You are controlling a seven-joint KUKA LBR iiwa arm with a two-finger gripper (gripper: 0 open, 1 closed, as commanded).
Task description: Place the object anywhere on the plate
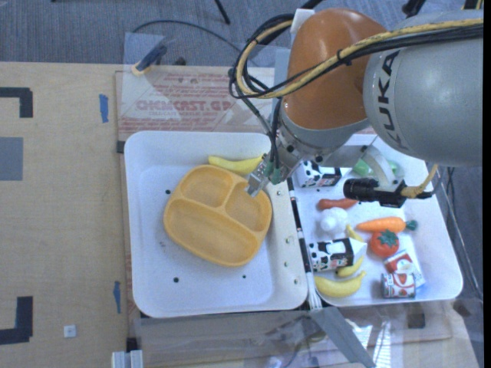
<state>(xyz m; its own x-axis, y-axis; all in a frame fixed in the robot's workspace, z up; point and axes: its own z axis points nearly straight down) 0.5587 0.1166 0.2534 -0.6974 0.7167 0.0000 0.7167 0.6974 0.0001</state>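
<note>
Beside a curved yellow banana (234, 162), smooth three-compartment yellow plate (217, 215).

The grey arm (430, 75) fills the upper right of the frame, its orange band (334, 67) above the gripper (257, 181) near centre.

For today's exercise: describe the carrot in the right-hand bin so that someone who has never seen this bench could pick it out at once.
Start at the right bin, the one crowded with toy food. Near its middle, towards the right side, lies the carrot, pointing left. It is long, orange and tapered with a small green tip at its right end, unlike the round red tomato just below it and the yellow bananas nearer the front.
</note>
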